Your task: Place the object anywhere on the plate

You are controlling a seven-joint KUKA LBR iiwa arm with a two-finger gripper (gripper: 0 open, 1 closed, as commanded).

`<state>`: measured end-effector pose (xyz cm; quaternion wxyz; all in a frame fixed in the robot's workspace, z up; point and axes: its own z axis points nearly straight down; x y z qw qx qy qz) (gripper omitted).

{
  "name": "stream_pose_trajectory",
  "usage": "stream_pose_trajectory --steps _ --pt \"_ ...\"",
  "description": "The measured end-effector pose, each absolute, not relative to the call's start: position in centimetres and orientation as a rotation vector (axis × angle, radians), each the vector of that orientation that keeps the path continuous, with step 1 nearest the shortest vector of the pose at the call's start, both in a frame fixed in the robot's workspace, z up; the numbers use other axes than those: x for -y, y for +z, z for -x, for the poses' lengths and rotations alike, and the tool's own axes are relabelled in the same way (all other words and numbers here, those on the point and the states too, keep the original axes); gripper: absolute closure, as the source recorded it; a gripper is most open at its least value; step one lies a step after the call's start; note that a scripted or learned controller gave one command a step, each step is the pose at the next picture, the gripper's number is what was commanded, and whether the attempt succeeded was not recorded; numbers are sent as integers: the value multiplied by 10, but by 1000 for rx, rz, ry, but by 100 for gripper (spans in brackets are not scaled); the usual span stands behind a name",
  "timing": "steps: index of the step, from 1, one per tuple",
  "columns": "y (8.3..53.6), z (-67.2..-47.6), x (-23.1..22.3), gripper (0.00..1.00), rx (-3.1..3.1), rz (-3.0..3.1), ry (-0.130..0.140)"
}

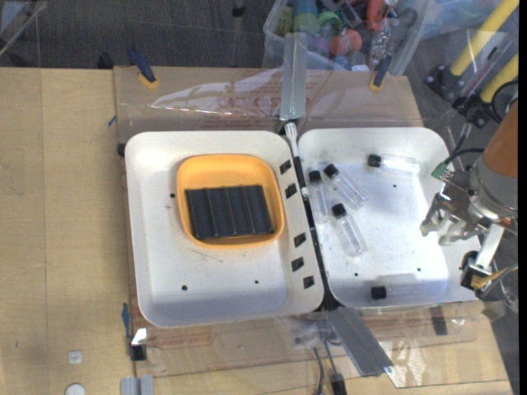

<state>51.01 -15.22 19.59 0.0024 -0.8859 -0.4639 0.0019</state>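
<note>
An orange plate (188, 178) sits in the left bin (152, 286), and a black ribbed slab (229, 211) lies flat on it. In the right bin (412, 257) lie several clear vials with black caps: one (347, 190) near the middle, another (351, 235) just below it, one (394, 164) at the top and one (397, 287) at the bottom edge. My gripper (454, 225) hangs over the right rim of the right bin, well apart from the vials and far from the plate. Nothing shows in its grasp.
A row of black clips (298, 239) runs along the divider between the bins. A clear tub of coloured toys (346, 15) stands behind the bench. Blue clamps (146, 74) hold plastic sheeting at the back. Cables hang near the arm on the right.
</note>
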Motion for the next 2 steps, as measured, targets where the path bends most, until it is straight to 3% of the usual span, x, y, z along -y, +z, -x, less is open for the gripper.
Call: stream_pose_trajectory --steps 1,2 --pt "214 -550 179 100 1700 2640 6" --pt "210 -609 194 100 1911 2493 4"
